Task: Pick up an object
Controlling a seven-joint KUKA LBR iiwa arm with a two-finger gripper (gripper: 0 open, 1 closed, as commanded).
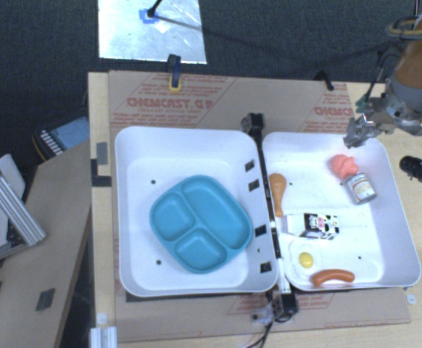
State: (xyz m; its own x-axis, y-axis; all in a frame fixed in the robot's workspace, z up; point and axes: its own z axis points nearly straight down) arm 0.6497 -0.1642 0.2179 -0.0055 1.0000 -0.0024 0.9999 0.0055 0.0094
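The right bin (396, 216) holds several small things: a pink toy (344, 164), a small grey can (360, 188), a tan drumstick (277, 190) by the left wall, a black-and-white carton (319, 225), a fried egg (305, 258) and a sausage (332, 275) at the front. My gripper (357, 133) hovers over the bin's far right corner, just up and right of the pink toy. Nothing shows between its fingers.
The left bin (135, 165) holds a blue divided plate (200, 223). A black clamp (253, 124) sits on the divider between the bins. Both bins rest on a cardboard sheet (218, 96). A yellow clip (175, 78) stands at its far edge.
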